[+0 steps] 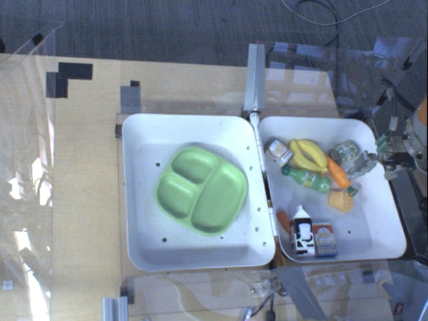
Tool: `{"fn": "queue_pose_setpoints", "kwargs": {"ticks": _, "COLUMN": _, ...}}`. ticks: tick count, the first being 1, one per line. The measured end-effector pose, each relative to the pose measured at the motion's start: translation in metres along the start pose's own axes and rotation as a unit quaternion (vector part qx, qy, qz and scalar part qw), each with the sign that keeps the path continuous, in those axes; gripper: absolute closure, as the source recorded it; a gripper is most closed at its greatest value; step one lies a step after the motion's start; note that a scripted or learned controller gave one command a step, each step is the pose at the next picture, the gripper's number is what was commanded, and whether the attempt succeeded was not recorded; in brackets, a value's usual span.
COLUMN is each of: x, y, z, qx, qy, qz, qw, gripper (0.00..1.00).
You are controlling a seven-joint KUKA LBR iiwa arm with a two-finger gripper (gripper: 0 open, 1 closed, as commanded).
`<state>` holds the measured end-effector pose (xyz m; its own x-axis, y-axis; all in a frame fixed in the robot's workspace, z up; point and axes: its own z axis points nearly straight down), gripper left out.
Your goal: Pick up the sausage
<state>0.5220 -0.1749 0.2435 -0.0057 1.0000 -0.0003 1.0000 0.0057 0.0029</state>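
1. Overhead, the gripper (371, 159) hangs at the right bin's (374, 243) far right side, near the carrot (338, 173) and a crumpled clear wrapper (346, 151); whether it is wide or narrow cannot be told from this angle, and nothing is visible in its grasp.
2. Nearby, a banana (309, 154), a green bottle (306, 178), a small tin (279, 152) and a cracker (340, 200) crowd the bin's upper half, loosely jumbled as if tipped in.
3. Meanwhile the sausage (284, 220), a short reddish piece, lies against the bin's left wall, just beside a milk carton (302, 233) and a small box (325, 240), well apart from the gripper; the wall likely leaves little room for a grasp.
4. Across the divider, the left bin (144, 246) holds a green sectioned plate (202, 190) on the tabletop (80, 199).
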Motion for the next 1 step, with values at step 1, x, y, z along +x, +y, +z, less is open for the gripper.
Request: {"fn": "queue_pose_setpoints", "kwargs": {"ticks": 1, "x": 0.0, "y": 0.0, "z": 0.0, "qx": 0.0, "qy": 0.0, "qz": 0.0, "qw": 1.0, "gripper": 0.0}}
